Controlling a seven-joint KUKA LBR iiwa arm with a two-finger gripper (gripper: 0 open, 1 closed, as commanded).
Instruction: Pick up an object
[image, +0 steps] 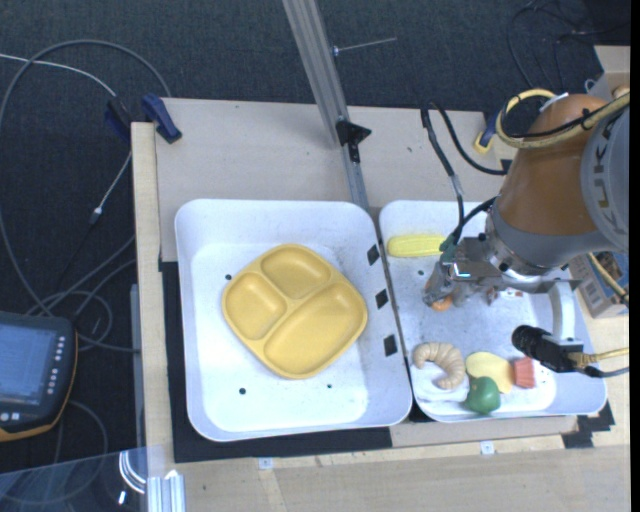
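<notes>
In the right bin (497, 318) lie a yellow corn cob (415, 245) at the far left corner, a tan croissant-like piece (443, 362), a yellow fruit (487, 365), a green fruit (483, 396) and a small red block (523, 373) along the near edge. My gripper (443, 290) hangs low over the left-middle of this bin, just below the corn and above the tan piece. A small orange thing (440, 304) shows right at its tip; whether it is held is unclear.
A yellow divided plate (294, 310) fills the middle of the left bin (200, 330). A black part (540, 347) juts over the right bin's near right. A metal pole (325, 80) rises behind the bins, and cables lie at the back right.
</notes>
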